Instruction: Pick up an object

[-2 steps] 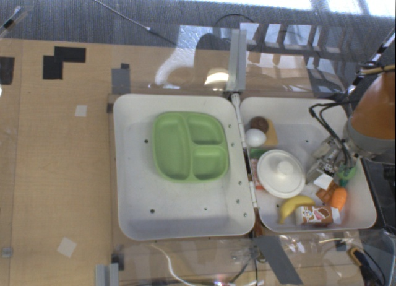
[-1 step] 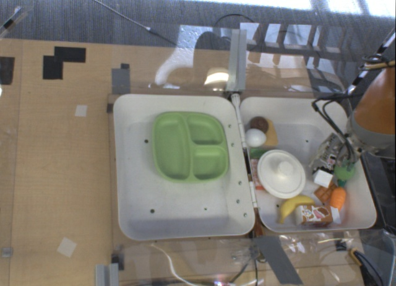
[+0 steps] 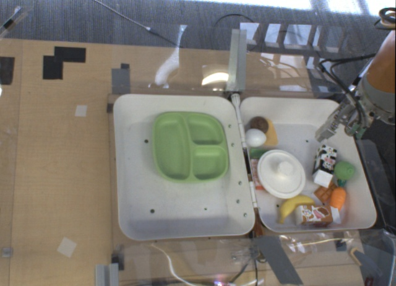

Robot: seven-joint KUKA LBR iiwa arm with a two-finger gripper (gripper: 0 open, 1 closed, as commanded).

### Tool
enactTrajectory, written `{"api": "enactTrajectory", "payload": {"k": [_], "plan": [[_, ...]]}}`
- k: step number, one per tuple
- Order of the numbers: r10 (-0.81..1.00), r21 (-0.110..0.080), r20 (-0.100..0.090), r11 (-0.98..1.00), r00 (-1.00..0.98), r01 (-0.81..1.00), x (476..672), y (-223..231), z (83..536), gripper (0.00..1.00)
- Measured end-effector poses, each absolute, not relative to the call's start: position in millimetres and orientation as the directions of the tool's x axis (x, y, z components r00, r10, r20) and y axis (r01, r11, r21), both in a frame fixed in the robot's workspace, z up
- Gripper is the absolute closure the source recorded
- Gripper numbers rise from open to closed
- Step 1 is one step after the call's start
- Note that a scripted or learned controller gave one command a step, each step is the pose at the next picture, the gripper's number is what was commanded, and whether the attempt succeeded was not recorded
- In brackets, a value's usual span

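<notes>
From my feed I see the grey arm with its orange band [image 3: 380,74] coming in from the right, and its hand [image 3: 340,124] hangs over the upper right corner of the right shallow white bin [image 3: 291,114]. I cannot tell whether that hand is open or closed; nothing shows between it and the bin floor below.

The things I could pick all lie in that right bin. A round white lid-like dish with a knob [image 3: 281,173] sits near the middle. Above and left of it, a white egg-shaped piece [image 3: 255,137] touches a dark brown rounded piece [image 3: 259,124]. Along the lower edge, a yellow plastic banana [image 3: 292,205] lies just beside a small brown printed carton [image 3: 314,215]. On the right side, a small black-and-white cow-pattern carton [image 3: 325,161] stands near a green rounded toy [image 3: 344,170], with an orange carrot-like toy [image 3: 337,197] below them.

The left shallow white bin [image 3: 136,204] holds a light green plastic divided tray [image 3: 189,145] with three compartments. Both bins rest on the tan wooden bench [image 3: 55,173].
</notes>
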State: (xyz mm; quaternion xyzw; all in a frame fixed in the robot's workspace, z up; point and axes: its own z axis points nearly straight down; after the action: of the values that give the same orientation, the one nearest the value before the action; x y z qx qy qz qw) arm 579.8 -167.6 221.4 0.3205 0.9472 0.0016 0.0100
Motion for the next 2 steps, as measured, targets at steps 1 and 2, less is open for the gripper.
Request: {"api": "enactTrajectory", "payload": {"k": [1,2], "plan": [[0.552,-0.002,0.003,0.834,-0.834,0.552,495.6,-201,115,1.0],[0.618,0.004,-0.006,0.786,-0.786,0.618,489.7,-156,152,1.0]]}}
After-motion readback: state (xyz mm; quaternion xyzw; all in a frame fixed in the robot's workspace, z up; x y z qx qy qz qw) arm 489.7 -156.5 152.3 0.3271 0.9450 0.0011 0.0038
